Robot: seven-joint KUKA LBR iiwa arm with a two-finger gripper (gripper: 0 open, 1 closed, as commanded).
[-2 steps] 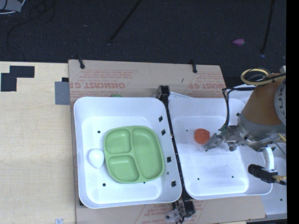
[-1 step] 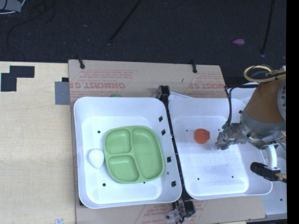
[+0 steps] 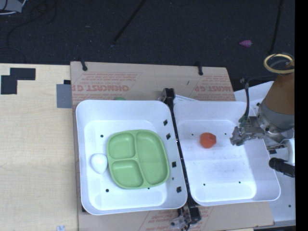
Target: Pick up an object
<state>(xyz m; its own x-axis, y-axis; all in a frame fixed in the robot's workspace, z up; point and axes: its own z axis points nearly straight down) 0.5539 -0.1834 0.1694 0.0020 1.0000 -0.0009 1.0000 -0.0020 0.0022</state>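
camera view from above the table [image 3: 33,143]: two shallow white bins sit side by side on a sheet of printed cardboard [image 3: 144,81] at the centre of the frame. the left bin [image 3: 91,114] holds a green divided plate [image 3: 137,158] with three compartments, lying flat, and a white egg-shaped object [image 3: 99,163] that touches the plate's left edge. the right bin [image 3: 231,186] holds a small orange-red ball [image 3: 208,140], alone in its upper middle part, right of the divider between the bins. my arm [image 3: 281,100] enters at the right edge of the frame, and my end effector [image 3: 239,136] hangs over the right side of the right bin, near the ball, to its right and apart from it. nothing sits between my fingers; whether they are spread or pressed together, i cannot tell.
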